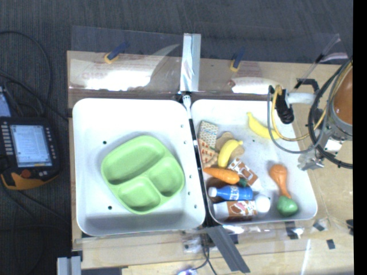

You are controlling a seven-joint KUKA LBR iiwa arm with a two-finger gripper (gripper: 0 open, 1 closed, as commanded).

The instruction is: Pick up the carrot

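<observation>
The carrot is orange with a small green tip. It lies on its side in the right bin, near the left wall, among other toy foods. A yellow banana sits just above it, and a blue-labelled bottle just below. The arm comes in at the right edge. Its gripper hangs over the bin's right rim, well to the right of the carrot and apart from it. Nothing shows in the gripper.
The left bin holds a green divided plate. The right bin also holds a second banana, an orange drumstick-shaped toy, a green round toy, a brown bottle and crackers. Cables loop over its far right corner.
</observation>
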